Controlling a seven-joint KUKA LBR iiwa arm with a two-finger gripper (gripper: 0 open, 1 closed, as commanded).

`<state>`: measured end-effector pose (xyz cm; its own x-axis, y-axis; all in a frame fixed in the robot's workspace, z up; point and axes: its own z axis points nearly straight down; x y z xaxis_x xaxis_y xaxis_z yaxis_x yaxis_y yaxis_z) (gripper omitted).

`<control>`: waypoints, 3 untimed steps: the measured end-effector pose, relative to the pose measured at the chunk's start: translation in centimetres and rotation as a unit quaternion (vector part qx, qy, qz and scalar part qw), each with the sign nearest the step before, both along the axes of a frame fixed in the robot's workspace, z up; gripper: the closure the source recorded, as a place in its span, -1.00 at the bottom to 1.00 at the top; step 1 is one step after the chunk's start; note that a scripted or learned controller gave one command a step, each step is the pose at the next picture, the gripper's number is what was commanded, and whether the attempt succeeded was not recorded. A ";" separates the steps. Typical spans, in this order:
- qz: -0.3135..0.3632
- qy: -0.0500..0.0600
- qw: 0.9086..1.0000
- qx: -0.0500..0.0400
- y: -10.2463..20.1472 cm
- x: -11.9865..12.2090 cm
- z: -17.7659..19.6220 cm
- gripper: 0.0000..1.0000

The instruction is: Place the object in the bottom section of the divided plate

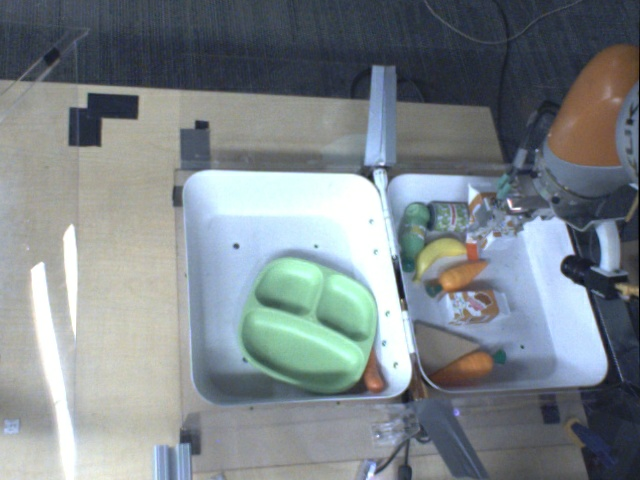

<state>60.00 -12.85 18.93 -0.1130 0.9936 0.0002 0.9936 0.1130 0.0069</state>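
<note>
Dark carpet floor (250,18) lies beyond the pale wooden bench (100,268). The left bin (215,208) holds the green divided plate (308,323). In the right bin (570,298) lies a banana (440,255); the gripper (497,216) hovers nearby, grip state I cannot tell.
</note>
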 end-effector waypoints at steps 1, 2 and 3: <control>0.009 0.001 1.000 0.000 4.5 -5.0 -5.7 1.00; -0.022 0.001 1.000 0.000 6.4 -6.5 -0.4 1.00; -0.079 0.003 0.997 0.000 12.6 -8.2 -0.5 1.00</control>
<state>51.76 -0.29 18.40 0.0449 0.9990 0.0013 0.9990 -0.0449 0.0009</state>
